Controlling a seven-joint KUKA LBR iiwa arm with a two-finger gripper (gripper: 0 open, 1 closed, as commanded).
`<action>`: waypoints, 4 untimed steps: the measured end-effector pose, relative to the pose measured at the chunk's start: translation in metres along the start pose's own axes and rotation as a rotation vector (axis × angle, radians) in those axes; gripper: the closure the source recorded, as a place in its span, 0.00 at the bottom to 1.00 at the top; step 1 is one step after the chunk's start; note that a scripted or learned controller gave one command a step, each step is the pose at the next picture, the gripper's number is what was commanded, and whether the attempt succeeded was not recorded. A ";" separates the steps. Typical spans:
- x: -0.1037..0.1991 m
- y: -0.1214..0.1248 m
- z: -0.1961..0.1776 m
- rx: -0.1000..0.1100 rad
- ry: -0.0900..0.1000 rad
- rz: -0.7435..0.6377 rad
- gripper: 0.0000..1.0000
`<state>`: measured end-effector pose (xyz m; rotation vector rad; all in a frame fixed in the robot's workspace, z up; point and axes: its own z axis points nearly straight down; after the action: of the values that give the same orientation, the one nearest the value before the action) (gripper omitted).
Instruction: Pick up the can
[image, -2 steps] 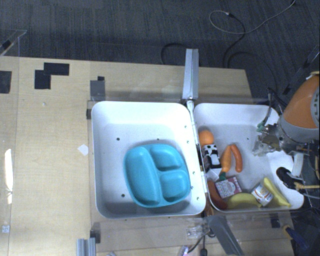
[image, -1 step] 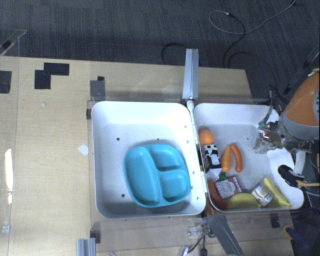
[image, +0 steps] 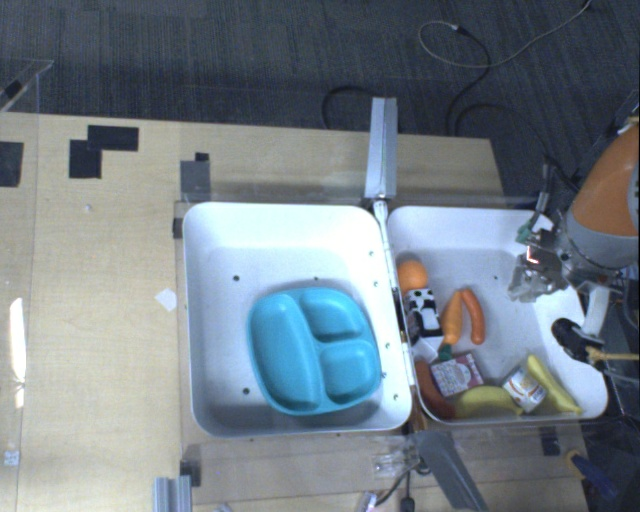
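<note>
The can (image: 524, 388) lies on its side near the front of the right bin (image: 440, 228), wedged between two bananas (image: 490, 401). The pincer (image: 528, 281) hangs over the bin's right side, well apart from the can; whether it is open or closed cannot be told here. A carrot (image: 454, 316) lies mid-bin. The left bin (image: 215, 300) on the desk (image: 90, 300) holds a blue divided tray (image: 312, 349).

Glossy blue plastic tray (image: 313, 349) in smooth white bin (image: 215, 300); shiny metal can (image: 524, 390); matt pale wood counter (image: 90, 330).
</note>
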<state>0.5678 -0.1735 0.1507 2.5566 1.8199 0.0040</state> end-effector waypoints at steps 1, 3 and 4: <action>-0.042 -0.058 0.033 0.001 0.000 0.014 1.00; -0.021 0.008 -0.071 -0.004 -0.001 0.138 1.00; -0.019 0.009 -0.082 -0.007 -0.002 0.129 1.00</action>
<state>0.5699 -0.1946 0.2324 2.6629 1.6474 0.0087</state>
